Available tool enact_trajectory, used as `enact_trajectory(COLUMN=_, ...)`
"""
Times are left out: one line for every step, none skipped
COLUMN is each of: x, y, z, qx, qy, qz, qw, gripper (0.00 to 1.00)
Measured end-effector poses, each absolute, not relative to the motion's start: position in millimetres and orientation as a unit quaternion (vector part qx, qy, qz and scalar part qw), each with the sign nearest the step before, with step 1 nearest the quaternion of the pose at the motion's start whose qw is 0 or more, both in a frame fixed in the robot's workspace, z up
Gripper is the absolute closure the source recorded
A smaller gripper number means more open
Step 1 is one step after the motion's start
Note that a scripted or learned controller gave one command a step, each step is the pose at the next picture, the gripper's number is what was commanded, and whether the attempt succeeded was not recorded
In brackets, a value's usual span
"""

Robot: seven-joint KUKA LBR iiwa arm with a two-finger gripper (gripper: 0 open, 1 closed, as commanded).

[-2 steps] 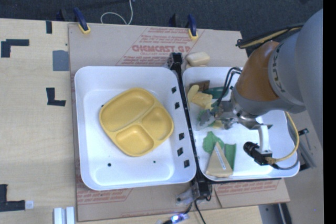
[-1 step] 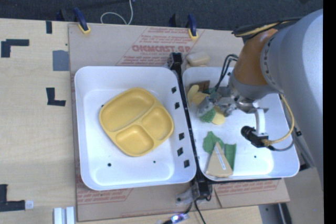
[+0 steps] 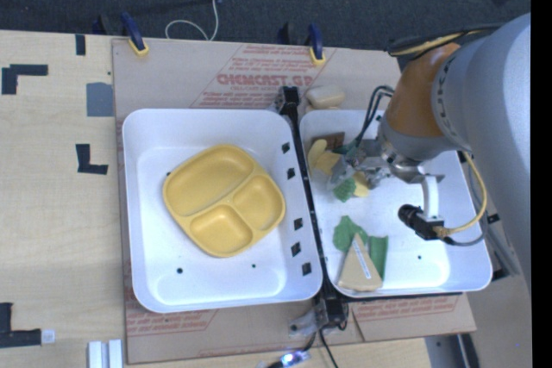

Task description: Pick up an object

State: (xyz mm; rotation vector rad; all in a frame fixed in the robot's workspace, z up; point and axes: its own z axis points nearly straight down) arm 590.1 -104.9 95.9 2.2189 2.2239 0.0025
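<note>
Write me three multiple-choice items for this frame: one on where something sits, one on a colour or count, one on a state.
1. Where does the divided plate lie?
A. in the left bin
B. in the right bin
C. on the bare bench

2. What colour is the divided plate?
A. blue
B. yellow
C. red

3. How does the divided plate rest?
A. tipped on its edge
B. face down
C. flat, compartments facing up

Answers:
1 A: the plate sits inside the left bin, across the divider from the right bin.
2 B: its whole surface is yellow against the white bin.
3 C: its three compartments face up at the camera.

The gripper is down over the small items at the far end of the right bin; the green and tan pieces lie nearer the front.
</note>
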Motion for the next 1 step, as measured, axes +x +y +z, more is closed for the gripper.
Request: enact_trajectory(x=580.7, y=-21.4, z=152.8, qx=0.703, qy=0.711, qz=0.0085, qw=-0.013, gripper=1.00)
